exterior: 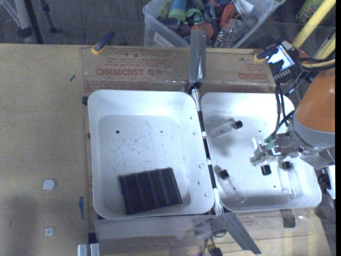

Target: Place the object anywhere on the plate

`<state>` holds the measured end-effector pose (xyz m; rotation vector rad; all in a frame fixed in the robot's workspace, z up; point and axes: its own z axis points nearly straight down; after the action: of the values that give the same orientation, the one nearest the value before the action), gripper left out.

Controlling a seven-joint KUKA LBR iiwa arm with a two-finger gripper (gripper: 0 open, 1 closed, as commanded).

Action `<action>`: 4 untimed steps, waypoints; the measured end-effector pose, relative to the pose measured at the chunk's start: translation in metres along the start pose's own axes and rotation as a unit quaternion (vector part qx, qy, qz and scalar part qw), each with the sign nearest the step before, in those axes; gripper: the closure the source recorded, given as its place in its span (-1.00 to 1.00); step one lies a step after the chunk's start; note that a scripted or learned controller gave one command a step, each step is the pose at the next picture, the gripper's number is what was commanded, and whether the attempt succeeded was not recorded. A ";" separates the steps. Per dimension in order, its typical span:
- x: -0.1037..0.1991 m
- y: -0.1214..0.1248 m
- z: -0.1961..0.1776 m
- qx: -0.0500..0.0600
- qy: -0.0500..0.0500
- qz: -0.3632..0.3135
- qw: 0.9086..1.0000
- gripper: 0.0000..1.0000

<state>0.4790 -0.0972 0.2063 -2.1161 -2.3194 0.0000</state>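
Fingers (265,154) — grip unclear — hover in right bin (256,103), clear vial (224,127) up-left, apart.

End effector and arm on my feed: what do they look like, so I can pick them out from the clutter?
The arm comes in from the right: a rounded orange band over a grey wrist section. Black cables loop alongside it. The end effector is a small metallic grey block with dark finger parts and a green spot near the cable attachment.
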 end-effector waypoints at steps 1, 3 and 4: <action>0.057 0.089 0.022 0.000 -0.001 -0.006 1.000 1.00; 0.214 0.203 -0.005 -0.002 -0.001 -0.059 0.998 1.00; 0.257 0.211 0.049 0.000 -0.001 -0.356 0.934 1.00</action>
<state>0.6660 0.1778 0.1576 -1.1515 -2.9220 0.0005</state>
